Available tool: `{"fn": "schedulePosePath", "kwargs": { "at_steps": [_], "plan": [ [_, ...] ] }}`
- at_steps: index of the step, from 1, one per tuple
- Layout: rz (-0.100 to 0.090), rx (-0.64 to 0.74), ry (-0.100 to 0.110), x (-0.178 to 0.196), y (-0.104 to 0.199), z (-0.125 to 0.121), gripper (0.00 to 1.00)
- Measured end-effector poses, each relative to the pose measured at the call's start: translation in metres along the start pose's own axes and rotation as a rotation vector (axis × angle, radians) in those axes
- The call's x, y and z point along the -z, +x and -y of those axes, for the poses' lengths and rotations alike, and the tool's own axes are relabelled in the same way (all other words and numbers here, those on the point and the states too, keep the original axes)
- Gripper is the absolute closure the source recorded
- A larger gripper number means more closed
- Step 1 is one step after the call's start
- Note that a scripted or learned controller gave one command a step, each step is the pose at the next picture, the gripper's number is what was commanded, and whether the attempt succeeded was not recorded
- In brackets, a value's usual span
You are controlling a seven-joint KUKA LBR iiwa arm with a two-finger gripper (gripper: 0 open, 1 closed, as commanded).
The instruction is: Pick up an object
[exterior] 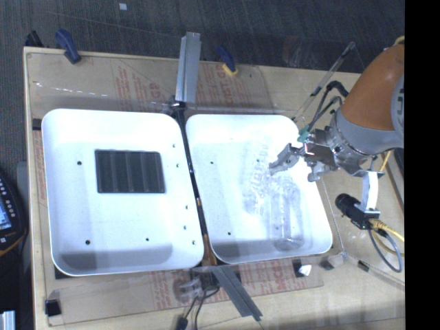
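gripper (297, 163) hanging over the right bin (227, 243), jaws spread, gripping nothing; clear plastic bottle (287, 215) lying just below it

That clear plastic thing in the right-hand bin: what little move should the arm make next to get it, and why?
Probably a short move down and toward the camera. The end effector sits over the right bin's far side, with nothing between its fingers, while the clear plastic object lies just below it in the picture.

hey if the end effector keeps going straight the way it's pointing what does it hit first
Probably the clear plastic bottles in the right bin, just beyond the end effector; depth is hard to judge.
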State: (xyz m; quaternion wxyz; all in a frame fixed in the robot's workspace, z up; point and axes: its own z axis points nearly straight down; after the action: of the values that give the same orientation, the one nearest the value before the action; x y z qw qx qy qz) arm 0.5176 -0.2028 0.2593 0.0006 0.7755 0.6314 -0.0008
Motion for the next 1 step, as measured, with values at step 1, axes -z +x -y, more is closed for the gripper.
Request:
{"fn": "schedulePosePath", "kwargs": {
  "at_steps": [1],
  "plan": [
    [-0.002,-0.013,0.0,0.0586,-0.004,0.0324,0.0]
  ]
}}
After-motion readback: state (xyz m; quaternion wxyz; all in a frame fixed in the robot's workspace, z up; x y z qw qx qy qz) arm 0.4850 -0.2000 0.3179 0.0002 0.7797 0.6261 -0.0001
